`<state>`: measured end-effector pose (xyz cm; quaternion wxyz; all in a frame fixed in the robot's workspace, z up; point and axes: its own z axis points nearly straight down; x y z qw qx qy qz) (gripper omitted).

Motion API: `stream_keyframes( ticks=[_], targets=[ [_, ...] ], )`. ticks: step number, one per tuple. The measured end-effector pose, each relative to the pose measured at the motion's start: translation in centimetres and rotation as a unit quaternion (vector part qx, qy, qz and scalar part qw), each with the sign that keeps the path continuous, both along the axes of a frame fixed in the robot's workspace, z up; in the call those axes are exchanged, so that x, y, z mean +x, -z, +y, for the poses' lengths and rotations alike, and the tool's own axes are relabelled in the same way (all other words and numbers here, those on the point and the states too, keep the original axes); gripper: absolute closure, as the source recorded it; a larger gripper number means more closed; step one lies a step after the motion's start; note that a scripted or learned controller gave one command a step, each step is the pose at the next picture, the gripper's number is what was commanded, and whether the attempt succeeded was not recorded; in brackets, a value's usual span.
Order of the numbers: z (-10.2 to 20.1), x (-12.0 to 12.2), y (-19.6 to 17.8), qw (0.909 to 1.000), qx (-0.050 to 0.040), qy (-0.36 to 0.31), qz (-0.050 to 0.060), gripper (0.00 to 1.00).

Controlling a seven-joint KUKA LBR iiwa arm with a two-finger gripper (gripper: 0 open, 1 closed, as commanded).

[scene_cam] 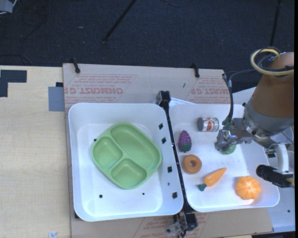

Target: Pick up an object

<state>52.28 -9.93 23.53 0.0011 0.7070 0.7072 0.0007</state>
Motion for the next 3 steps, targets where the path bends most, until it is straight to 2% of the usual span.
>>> stream_keyframes(
  ticks=[1,2,3],
  targets=[
    [-0.1,0.1,-4.3,1.0,0.0001,0.0,0.0,1.0],
    [4.9,-0.8,-4.4,1.0,0.0014,-0.002,0.003,1.0],
    [10.5,-1.4,-2.4,1.0,0.0013,-0.002,0.004,1.0]
  ],
)
